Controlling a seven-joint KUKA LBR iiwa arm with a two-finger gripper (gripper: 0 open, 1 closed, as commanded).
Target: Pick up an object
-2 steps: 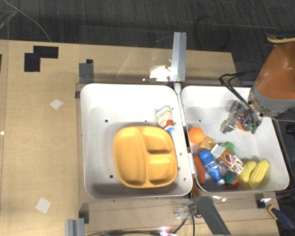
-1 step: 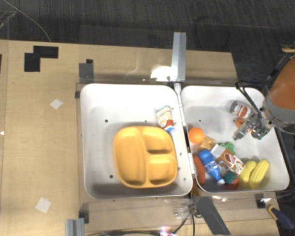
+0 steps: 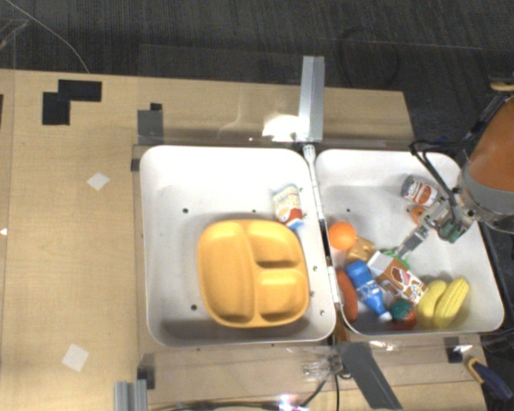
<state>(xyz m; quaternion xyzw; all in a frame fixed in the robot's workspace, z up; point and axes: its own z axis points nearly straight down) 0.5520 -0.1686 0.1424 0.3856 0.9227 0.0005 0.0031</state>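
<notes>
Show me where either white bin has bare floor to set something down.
Left bin: bare floor left of and behind the yellow divided plastic tray. Right bin: bare far floor behind the orange ball. Its near half is crowded: blue bottle, yellow corn cobs.

Grey arm (image 3: pixel 495 193), orange band, black cables, slim metal claw (image 3: pixel 409 245)

No lettering can be read. The small printed packet (image 3: pixel 287 204) near the left bin's (image 3: pixel 167 229) right edge and the carton (image 3: pixel 399 278) in the right bin (image 3: pixel 360 174) carry print too blurred to read.
</notes>
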